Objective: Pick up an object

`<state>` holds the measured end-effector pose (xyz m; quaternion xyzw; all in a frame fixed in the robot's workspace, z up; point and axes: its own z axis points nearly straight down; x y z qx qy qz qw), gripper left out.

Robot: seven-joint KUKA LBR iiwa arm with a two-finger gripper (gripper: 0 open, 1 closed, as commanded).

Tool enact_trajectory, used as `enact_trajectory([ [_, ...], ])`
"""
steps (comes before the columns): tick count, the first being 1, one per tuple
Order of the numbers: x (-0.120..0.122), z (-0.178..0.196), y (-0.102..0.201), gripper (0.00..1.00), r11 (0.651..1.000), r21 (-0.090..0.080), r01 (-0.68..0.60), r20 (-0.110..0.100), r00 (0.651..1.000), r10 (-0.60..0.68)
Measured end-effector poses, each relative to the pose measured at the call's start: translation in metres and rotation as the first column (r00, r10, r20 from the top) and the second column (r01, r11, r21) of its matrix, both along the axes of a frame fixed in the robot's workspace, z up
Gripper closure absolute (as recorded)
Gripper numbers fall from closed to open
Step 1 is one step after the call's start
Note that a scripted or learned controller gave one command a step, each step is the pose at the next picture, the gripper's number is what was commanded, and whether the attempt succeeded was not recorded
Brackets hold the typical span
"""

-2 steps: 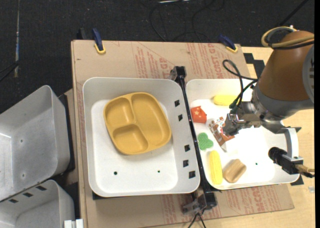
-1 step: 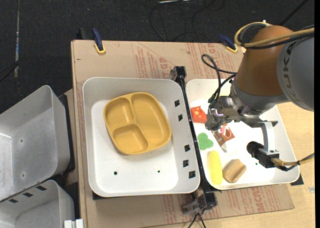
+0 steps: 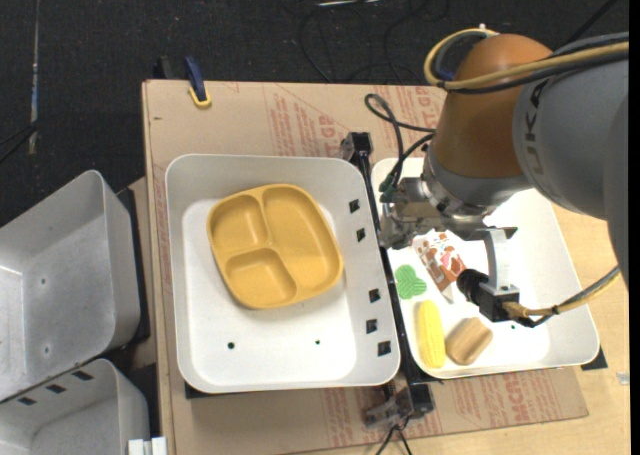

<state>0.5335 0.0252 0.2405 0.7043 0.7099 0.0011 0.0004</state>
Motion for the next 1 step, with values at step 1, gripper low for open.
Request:
enact_trajectory([
  [1,0.0095,-0.0113,0.0589,1.0,1.0,-0.001,0.0,-0.001,1.0,0.0],
])
